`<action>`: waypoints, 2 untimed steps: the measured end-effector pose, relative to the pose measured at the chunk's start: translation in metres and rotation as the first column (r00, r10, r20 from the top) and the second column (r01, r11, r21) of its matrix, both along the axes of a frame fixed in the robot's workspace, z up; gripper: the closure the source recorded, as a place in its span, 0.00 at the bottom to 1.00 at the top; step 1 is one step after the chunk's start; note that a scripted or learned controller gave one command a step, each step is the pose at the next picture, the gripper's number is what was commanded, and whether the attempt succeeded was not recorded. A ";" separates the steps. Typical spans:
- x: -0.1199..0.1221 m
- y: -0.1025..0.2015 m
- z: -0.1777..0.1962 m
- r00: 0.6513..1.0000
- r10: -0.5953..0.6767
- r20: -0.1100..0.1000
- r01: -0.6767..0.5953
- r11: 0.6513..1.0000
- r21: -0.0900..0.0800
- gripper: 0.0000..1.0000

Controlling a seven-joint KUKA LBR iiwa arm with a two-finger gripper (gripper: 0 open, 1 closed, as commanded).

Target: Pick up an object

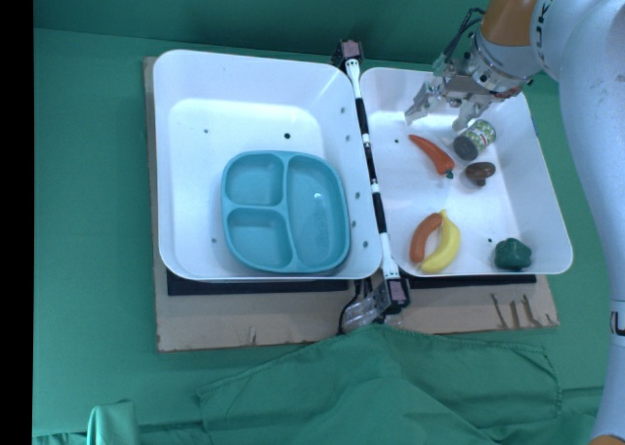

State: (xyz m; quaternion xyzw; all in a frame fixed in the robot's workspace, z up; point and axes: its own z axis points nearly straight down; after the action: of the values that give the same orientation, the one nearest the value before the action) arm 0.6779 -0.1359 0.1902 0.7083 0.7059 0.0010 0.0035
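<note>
My two-finger gripper (437, 119) hangs over the far end of the right-hand shallow white bin (547, 228), fingers spread apart with nothing between them. One fingertip points down toward the bin floor at the left; the other sits just beside the small cylindrical can with a green-and-white label (476, 139), which lies on its side.

Candidates in this bin: the can; a red chilli-shaped toy pepper (432, 153) close below the gripper; a small brown rounded lump (479, 173) near the can; a yellow toy banana (442, 244) touching an orange sausage-shaped piece (425, 236); a dark green bumpy toy vegetable (511, 254) in the near corner. The left bin (186, 92) holds a teal three-compartment plastic plate (285, 211).

Judgement: the can is nearest. Likely light, rigid, smooth-sided, so prone to roll or squirt out. Best taken across its curved body at mid-length, fingers square to its axis. The pepper is the fallback: slim, probably hard plastic, grip across its thicker middle. The banana and sausage lie too close together for a clean single pick.
</note>
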 end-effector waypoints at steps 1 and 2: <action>-0.021 0.008 -0.004 1.000 0.001 0.011 0.000 1.000 -0.004 0.00; -0.019 0.006 0.010 1.000 -0.003 0.020 0.003 1.000 -0.007 1.00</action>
State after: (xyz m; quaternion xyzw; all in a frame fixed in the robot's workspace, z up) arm 0.6588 -0.1296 0.2003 0.7092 0.7049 0.0056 0.0129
